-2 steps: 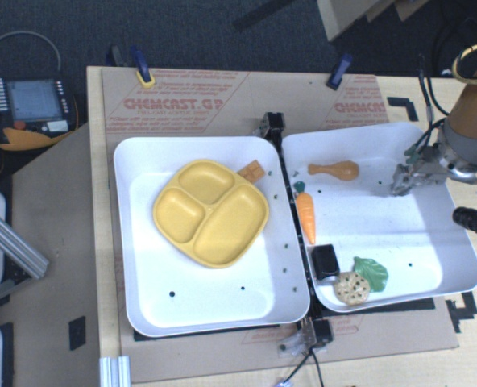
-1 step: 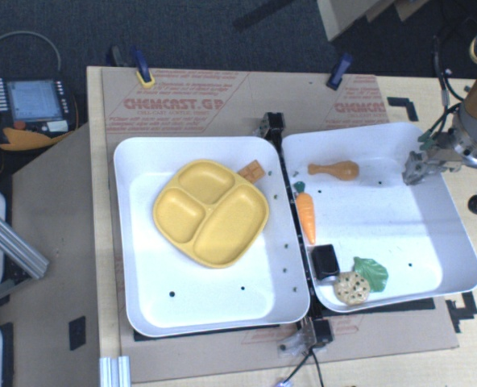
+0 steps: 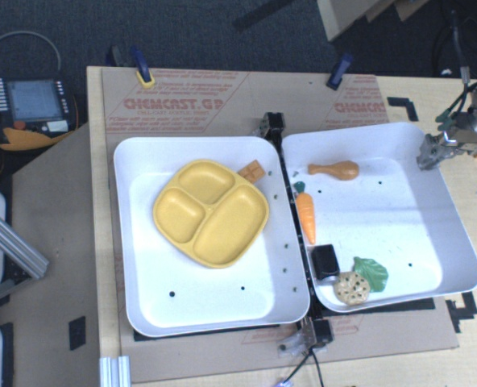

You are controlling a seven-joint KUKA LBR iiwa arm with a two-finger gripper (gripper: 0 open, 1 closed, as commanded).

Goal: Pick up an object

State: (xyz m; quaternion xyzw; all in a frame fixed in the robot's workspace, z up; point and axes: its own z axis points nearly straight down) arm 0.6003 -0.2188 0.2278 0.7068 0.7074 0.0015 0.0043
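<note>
The right bin [image 3: 432, 216] holds a tan drumstick-shaped piece [image 3: 335, 169] near its back wall, an orange carrot [image 3: 305, 214] along its left wall, and a black block [image 3: 325, 261], a round cookie [image 3: 351, 288] and a green leafy piece [image 3: 373, 272] at its front left. My gripper [image 3: 432, 151] hangs at the right bin's back right edge, well away from all of these. Nothing shows between its fingers.
The left bin [image 3: 142, 280] carries a yellow three-compartment plate [image 3: 212, 212], with a small brown block [image 3: 251, 171] at the plate's back right edge. A clamp bar [image 3: 275, 131] sits between the bins. A screen unit [image 3: 31, 103] lies off the bench at left.
</note>
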